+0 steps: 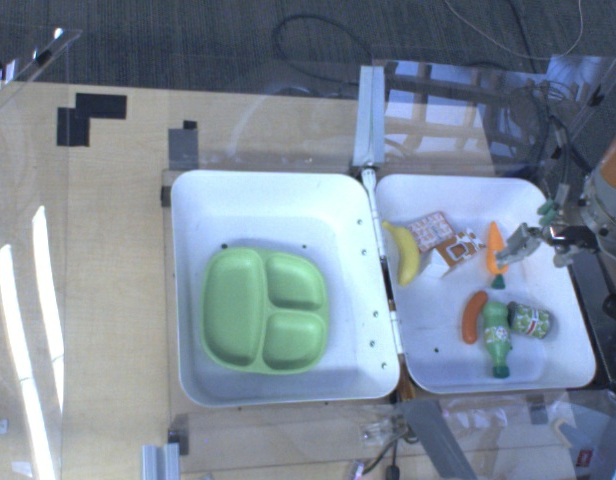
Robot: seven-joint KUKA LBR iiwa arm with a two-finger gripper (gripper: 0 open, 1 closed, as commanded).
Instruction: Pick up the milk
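While the left bin (188,268) holds 1 green tray (266,309) with bare floor around it, the right bin (428,198) is crowded. The milk (441,240) lies mid-bin, toward the far edge, beside a banana (404,251). The gripper (525,244) hangs near the right rim, over a carrot (496,248), fingers spread, gripping nothing. Writing on the carton is too small to read.

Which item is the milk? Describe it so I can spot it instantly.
Look in the right-hand white bin, upper middle. The milk is the small boxy carton lying just right of the yellow banana. It alone is a printed box with brown and white panels; its neighbours are rounded.
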